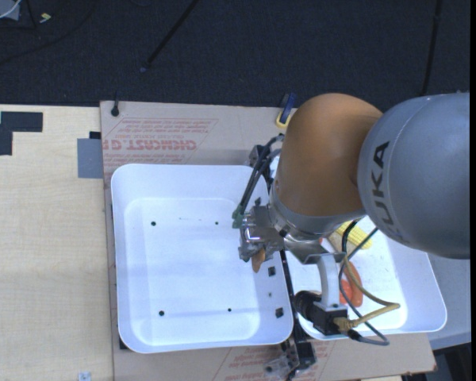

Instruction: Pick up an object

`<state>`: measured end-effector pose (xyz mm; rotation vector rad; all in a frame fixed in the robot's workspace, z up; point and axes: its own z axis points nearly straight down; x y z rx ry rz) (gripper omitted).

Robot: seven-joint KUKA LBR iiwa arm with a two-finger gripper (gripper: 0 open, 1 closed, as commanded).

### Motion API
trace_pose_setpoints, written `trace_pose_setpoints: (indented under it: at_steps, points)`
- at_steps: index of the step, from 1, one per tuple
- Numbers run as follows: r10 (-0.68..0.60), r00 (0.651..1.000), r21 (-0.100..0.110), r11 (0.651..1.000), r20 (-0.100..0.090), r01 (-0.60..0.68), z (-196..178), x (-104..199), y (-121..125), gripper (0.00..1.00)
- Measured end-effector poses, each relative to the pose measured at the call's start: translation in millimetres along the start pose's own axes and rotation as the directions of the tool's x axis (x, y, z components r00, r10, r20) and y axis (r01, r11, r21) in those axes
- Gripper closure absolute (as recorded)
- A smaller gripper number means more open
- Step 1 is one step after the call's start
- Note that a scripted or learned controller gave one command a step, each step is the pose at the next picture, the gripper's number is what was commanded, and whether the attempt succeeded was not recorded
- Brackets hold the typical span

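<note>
At the centre-right of the frame, the grey KUKA arm with its orange wrist band (321,165) reaches in over the wall shared by the two bins, and its two-finger gripper (258,248) hangs just above the right edge of the left shallow white plastic bin (135,213). Whether the gripper is open, closed or carrying anything, I cannot tell; its tip is a dark tangle of metal and cable from this angle.

The things to pick lie in the right shallow white plastic bin (424,300), lower right of the frame, mostly hidden under the wrist. An orange, carrot-shaped object (350,286) lies just beside the gripper mount, and a yellow, ribbed object (357,235) peeks out above it. Both look like light toy food, probably smooth hard plastic, so likely slippery; the orange one is best taken across its narrow width near the middle.

In the way: black cables (258,181) run down the wrist, and a yellow-tan cable (377,314) loops across the right bin near the orange piece. The bins sit on a brown cardboard sheet (159,137).
</note>
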<state>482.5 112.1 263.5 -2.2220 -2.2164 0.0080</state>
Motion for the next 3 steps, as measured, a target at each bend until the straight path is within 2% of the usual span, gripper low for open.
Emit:
trace_pose_setpoints:
  at_steps: [1, 2, 3]
  points:
    - [-0.003, 1.0, -0.003, 1.0, -0.001, 0.003, -15, 15, -7, 1.0]
    - [-0.004, 1.0, -0.005, 1.0, -0.002, 0.004, 7, 68, 65, 1.0]
    - [0.003, 1.0, -0.004, 1.0, -0.001, -0.003, -26, 52, 52, 1.0]
